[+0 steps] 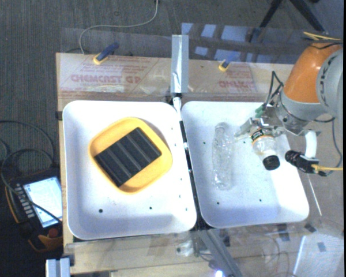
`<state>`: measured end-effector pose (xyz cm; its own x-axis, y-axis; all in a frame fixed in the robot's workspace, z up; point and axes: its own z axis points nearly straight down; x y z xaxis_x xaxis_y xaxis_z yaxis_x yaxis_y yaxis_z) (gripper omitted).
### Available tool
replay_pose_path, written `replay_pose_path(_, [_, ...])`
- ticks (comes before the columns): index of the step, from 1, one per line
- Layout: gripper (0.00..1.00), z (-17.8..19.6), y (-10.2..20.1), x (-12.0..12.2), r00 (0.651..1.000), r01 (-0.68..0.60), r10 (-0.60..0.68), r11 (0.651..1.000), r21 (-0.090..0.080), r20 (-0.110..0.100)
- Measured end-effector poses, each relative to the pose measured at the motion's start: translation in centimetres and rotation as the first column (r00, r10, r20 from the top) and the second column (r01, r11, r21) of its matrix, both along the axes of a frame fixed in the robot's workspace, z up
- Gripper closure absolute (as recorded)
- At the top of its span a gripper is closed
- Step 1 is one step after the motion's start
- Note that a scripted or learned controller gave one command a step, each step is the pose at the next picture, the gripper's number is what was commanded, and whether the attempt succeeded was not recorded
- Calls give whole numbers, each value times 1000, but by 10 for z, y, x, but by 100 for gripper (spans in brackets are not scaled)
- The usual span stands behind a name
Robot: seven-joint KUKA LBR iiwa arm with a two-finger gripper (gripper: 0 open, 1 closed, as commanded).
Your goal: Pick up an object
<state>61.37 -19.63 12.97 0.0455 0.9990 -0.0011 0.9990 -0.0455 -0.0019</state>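
In the right bin (288, 206), my gripper (258, 127) hangs low over the far right part, reaching in from the right. Directly under it and touching it is a small pale bottle (264, 149) with a black cap, tilted with the cap toward the lower right. The wrist hides how the gripper stands on the bottle. A clear plastic bottle (222, 154) lies lengthwise in the middle of the same bin, left of the gripper. A yellow pad with a black ribbed top (130, 154) rests in the left bin (81, 212).
The raised divider (186, 154) between the two bins runs just left of the clear bottle. A black fitting with a yellow cable (300, 160) sticks out from the arm over the right bin's right wall. Cables and a tablet (37, 198) lie left of the bench.
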Motion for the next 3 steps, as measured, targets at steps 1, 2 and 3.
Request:
replay_pose_path(1, [0, -37, -17, 25, 986, -165, 164, 986, 6, 10])
replay_pose_path(2, [100, -28, -15, 25, 986, -167, 166, 986, 7, 12])
replay_pose_path(3, [100, 59, 50, 55, 989, -146, 146, 989, 0, 2])
